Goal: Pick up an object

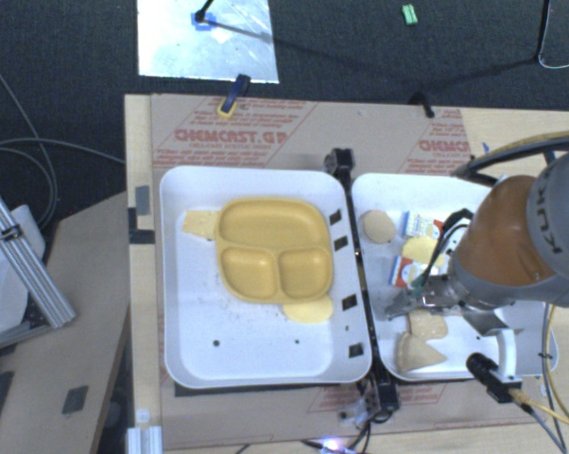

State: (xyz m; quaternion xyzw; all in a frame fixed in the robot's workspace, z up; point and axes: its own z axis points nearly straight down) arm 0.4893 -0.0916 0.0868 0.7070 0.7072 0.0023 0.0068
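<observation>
Pale food pieces (422,325) lay at the right bin's (379,348) six o'clock, under the fingers (407,301), whose opening I couldn't tell.

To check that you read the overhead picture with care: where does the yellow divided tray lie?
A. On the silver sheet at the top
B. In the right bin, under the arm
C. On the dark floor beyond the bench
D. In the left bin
D: the yellow divided tray rests inside the left bin, while the arm reaches over the right bin.
</observation>
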